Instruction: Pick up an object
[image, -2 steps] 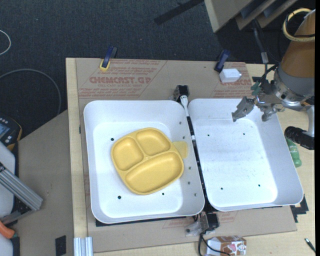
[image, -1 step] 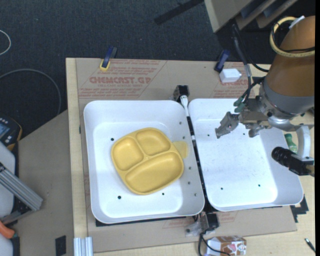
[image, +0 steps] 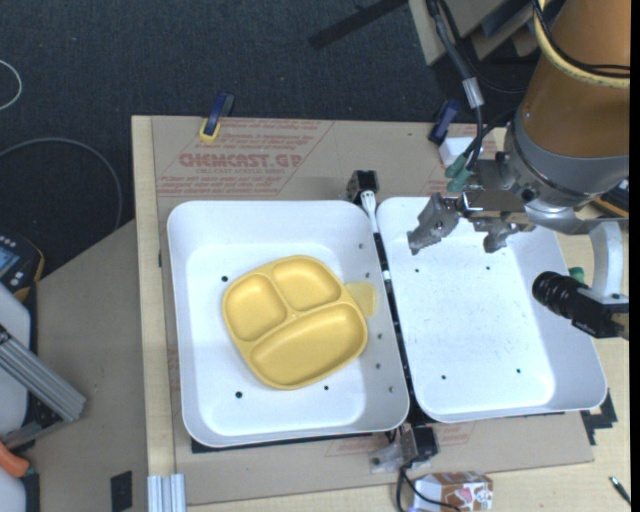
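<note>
Yellow plate (image: 293, 333) in left bin (image: 190, 300) (hand (image: 460, 236) apart)

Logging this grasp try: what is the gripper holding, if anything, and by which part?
Nothing is held. The gripper hangs open over the right bin; the yellow divided plate lies in the left bin.

yellow divided plate (image: 294, 334), 3 compartments, lying flat and upright, centre of left white bin (image: 200, 240)

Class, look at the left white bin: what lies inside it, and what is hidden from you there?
In the left white bin lies one yellow divided plastic plate, with three empty compartments. A small yellow piece shows at its right edge. The bin floor beneath the plate is covered.
</note>
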